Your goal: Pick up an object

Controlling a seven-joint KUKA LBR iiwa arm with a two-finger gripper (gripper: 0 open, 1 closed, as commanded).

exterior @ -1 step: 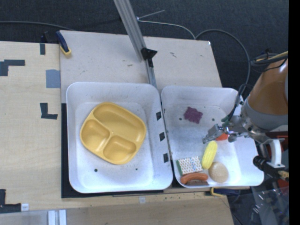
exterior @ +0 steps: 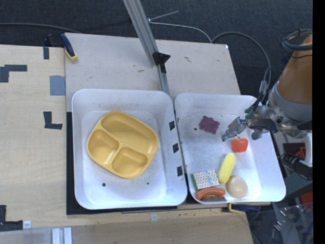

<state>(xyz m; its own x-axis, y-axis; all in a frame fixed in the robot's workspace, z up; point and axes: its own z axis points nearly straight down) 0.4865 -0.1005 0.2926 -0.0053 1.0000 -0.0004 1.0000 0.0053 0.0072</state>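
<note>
We see the arm [exterior: 299, 80] coming in from the right edge, orange band uppermost, grey wrist section below it. Wrist angles left and slightly down. Pincer [exterior: 242, 129] sits at the end of it, pointing left. Fingers [exterior: 232, 130] look spread, with a gap between them and nothing between them.

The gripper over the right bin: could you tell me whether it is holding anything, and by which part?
Nothing is held. The gripper hangs open above the right bin, just above the red object.
</note>
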